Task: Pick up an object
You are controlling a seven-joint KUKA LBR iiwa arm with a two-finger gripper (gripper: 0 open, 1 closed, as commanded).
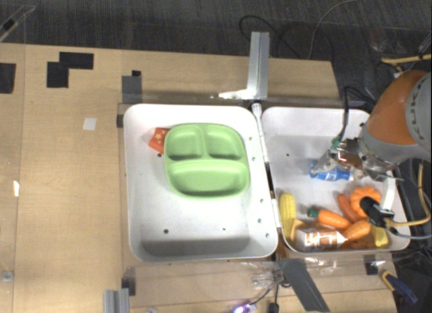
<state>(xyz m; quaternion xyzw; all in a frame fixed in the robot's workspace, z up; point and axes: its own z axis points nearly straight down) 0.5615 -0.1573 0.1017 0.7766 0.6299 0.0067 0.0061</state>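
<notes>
Hand (335, 158) low in right bin (297, 126), at blue item (327, 171); grip state unclear. Carrots (332, 218), corn (287, 206) nearby. Green tray (204, 158) in left bin (145, 204).

Pale wood bench (61, 190), black tape patches (67, 67); dark carpet floor (135, 1), thin cables (351, 1) trailing.

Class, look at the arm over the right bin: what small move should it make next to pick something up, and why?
Probably a short straight descent. The two-finger gripper hangs right above the small blue-and-white packet in the right white bin, which lies apart from the orange carrots and yellow corn cob.
</notes>
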